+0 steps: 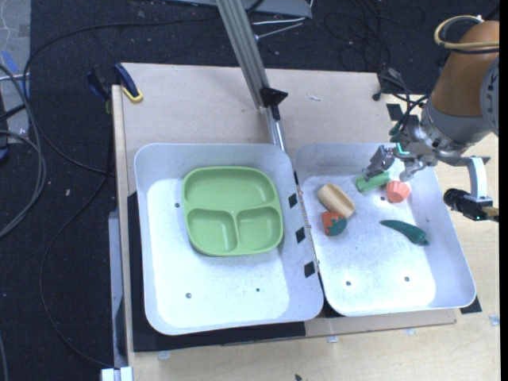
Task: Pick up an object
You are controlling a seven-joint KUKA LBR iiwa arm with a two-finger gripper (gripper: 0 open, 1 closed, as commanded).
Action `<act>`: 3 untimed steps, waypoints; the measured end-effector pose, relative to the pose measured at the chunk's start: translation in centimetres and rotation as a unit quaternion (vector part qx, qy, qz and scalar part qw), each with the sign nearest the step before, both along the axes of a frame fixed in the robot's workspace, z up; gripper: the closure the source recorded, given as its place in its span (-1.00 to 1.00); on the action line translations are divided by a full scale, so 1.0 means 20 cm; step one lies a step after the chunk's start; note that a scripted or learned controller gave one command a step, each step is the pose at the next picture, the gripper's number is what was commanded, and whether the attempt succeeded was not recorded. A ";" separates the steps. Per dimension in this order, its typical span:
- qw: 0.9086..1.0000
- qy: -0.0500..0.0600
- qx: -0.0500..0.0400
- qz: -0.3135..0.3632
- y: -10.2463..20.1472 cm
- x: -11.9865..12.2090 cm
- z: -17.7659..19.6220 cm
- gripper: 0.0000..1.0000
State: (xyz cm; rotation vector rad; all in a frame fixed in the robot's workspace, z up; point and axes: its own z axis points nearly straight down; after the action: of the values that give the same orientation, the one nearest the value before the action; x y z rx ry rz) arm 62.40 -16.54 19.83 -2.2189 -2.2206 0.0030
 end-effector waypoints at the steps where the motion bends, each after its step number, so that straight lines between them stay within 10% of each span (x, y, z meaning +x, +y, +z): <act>1: 1.000 -0.002 0.000 0.000 0.00 0.00 0.01 -1.00; 3: 1.000 -0.003 0.000 -0.001 0.02 -0.03 -0.52 -1.00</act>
State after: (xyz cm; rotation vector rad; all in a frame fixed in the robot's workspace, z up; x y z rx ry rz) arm 61.73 -16.23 9.49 -2.2239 -2.2212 -0.0034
